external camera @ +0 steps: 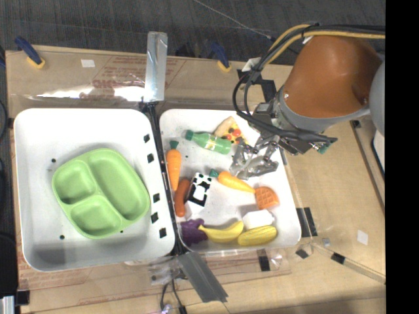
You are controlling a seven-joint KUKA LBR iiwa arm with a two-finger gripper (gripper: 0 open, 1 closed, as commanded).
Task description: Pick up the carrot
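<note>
Orange carrot [173, 165] hugs the bin's left wall [162, 150].

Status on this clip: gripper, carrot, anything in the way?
Gripper low in right bin, nothing between fingers. Carrot lies by left wall, untouched. Black-and-white card beside it.

Single fixed camera, mounted above the worktop [78, 77], looking down at a slant; both white bins [26, 175] in frame.
</note>
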